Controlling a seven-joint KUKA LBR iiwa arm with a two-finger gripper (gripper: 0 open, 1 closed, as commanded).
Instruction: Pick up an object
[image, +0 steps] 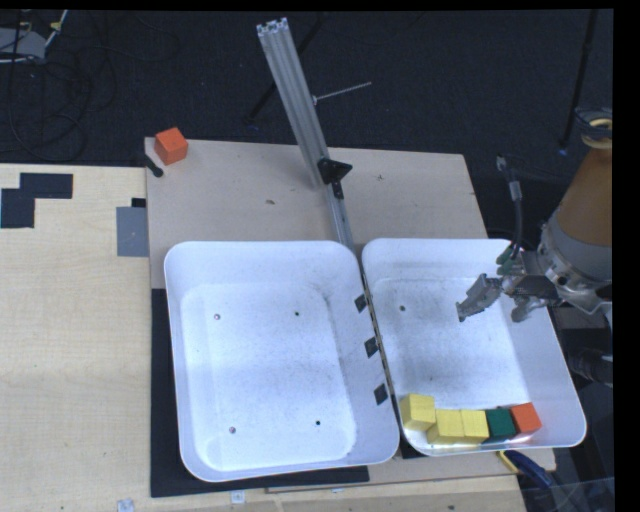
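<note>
From above, the hand (497, 299) hangs over the right bin (440, 270), near its right edge, fingers spread apart with nothing between them. Along that bin's near edge lie yellow blocks (447, 420), a green block (501, 423) and an orange block (525, 417). Another orange cube (171, 145) sits at the worktop's (240, 195) far left corner

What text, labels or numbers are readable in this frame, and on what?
None readable.
The blocks in the right bin have plain faces.
The orange cube on the bench is plain too.
Both bins, left bin included, carry no print.
The gripper shows no legible marking.
</note>
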